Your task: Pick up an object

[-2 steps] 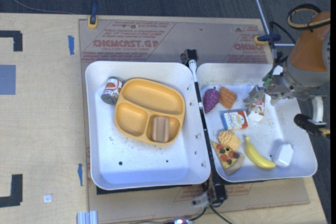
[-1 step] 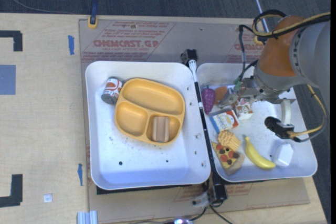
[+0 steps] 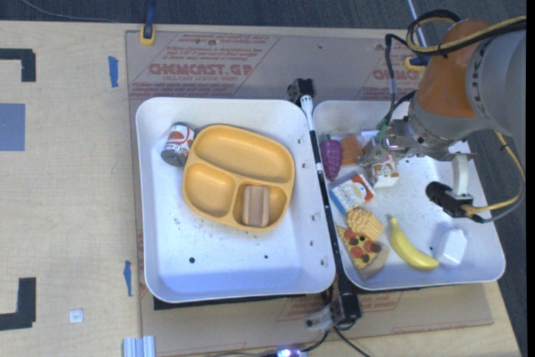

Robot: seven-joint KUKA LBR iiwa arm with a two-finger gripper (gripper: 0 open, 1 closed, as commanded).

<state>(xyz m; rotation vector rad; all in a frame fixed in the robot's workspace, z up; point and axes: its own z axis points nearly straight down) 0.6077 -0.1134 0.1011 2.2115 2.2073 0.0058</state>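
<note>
Here I am reaching in from three o'clock, my gripper (image 3: 386, 148) hanging low over the right bin (image 3: 481, 263); whether its tips are spread or pressed together I cannot tell. A small white carton (image 3: 384, 172) is lying just beneath, at six o'clock of my wrist, likely my target since it is sitting apart from the banana (image 3: 411, 247) and waffle (image 3: 364, 221).
</note>
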